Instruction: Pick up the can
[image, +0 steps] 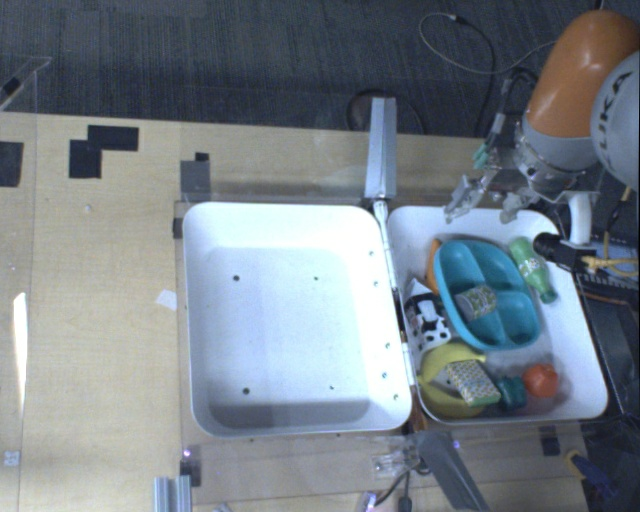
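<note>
A small greyish can (478, 300) with a patterned label lies in a compartment of the blue divided tray (520, 318) in the right bin (590, 350). My gripper (486, 205) hangs over the far rim of that bin, up and slightly right of the can and well apart from it. Its fingers (459, 206) are spread open with nothing between them.
The right bin is crowded: a green bottle (532, 268) by the tray, a yellow bowl (437, 372) with a patterned object (470, 380) on it, a teal item (511, 392), a red ball (541, 379) and a black-and-white item (425, 315). The left bin (285, 320) stands alongside.
</note>
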